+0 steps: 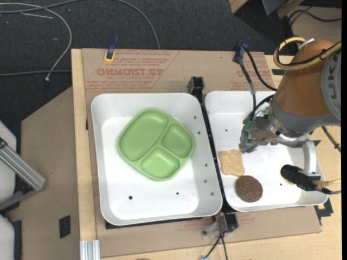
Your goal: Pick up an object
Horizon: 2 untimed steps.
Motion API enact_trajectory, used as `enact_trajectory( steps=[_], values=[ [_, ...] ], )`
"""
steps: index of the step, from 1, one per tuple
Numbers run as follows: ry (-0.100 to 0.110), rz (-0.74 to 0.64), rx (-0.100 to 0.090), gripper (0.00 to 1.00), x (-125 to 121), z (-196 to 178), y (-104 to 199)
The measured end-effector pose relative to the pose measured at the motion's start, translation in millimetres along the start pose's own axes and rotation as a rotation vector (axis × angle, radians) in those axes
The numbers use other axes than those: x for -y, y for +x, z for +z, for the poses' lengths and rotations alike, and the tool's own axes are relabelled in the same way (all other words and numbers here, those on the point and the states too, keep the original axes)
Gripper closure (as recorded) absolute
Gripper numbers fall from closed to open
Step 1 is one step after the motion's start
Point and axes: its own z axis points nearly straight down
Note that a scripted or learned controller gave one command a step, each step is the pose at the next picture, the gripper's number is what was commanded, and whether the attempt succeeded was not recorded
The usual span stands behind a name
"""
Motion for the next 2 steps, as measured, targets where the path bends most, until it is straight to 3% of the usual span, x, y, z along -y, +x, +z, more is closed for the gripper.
enact_trajectory(
  steps=[2],
  values=[
    [-0.001,0.000,0.001,1.00,15.1,-13.1,103.4]
  ],
)
